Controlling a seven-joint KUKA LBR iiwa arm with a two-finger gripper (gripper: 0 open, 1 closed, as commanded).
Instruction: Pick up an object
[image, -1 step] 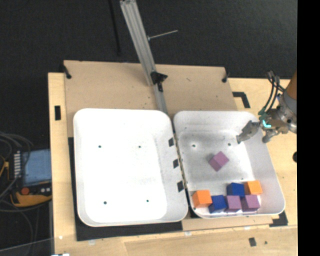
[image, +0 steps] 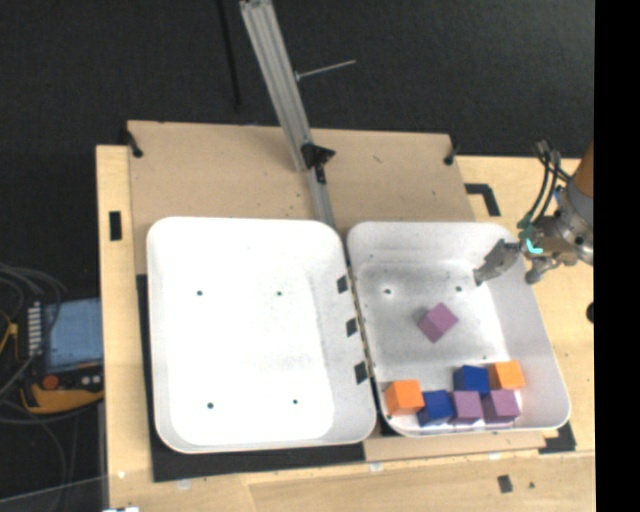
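While the grey two-finger gripper (image: 508, 258) hovers over the right white bin's (image: 530, 310) upper corner, seemingly spread and grasping nothing, this looks like the approach; next it must descend squarely over the lone purple cube (image: 437, 322) mid-bin.

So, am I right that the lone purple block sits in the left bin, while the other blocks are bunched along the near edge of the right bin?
Not quite: the camera view shows the lone purple block in the right bin, not the left bin. The other blocks are indeed bunched along the right bin's near edge.
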